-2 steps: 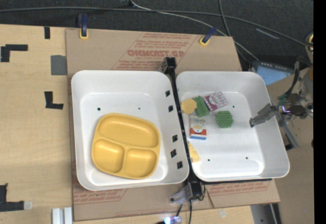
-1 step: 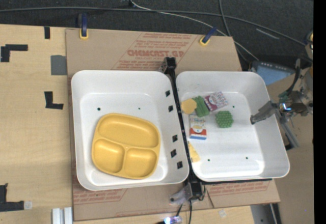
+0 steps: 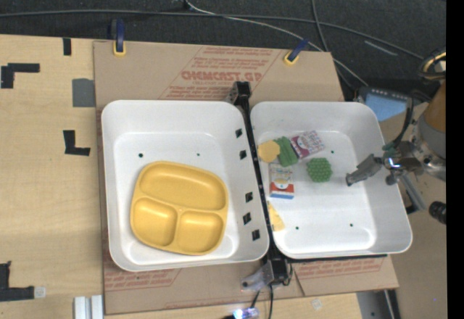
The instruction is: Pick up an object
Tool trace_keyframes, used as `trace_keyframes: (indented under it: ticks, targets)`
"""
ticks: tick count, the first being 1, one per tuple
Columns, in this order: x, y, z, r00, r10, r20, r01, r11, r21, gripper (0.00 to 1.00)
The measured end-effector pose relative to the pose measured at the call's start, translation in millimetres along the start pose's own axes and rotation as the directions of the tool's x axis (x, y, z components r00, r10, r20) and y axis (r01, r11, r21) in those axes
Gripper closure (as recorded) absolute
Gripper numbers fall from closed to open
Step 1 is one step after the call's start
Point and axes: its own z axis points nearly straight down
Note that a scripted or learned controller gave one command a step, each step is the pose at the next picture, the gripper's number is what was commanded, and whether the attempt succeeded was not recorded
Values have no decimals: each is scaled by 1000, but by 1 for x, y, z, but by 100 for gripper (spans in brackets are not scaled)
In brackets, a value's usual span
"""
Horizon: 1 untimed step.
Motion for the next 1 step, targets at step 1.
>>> trace_keyframes:
  ticks: [1]
  targets:
    - [5,-9,50,1000,0,-1,0,1000,1,0]
